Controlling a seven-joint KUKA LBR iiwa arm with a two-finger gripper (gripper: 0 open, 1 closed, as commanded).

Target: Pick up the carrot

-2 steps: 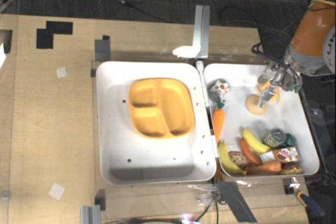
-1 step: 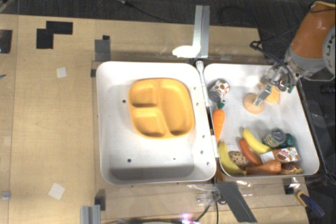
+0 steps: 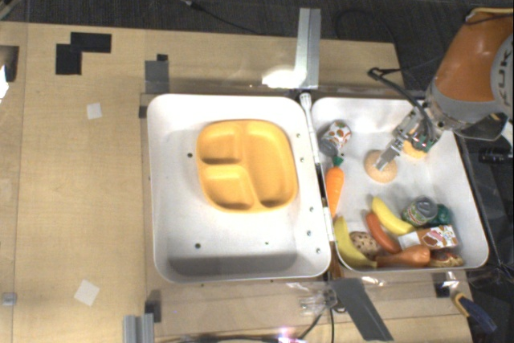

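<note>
Smooth, glossy plastic carrot in a matt white bin; pale wooden bench, matt yellow tray.

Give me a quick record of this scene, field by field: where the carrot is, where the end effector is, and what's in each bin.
carrot: lies along the right bin's left wall, green top pointing away from the camera
end effector: over the right bin, apart from the carrot, above a tan round item
left bin: holds a yellow divided tray
right bin: also holds bananas and other toy foods
</note>
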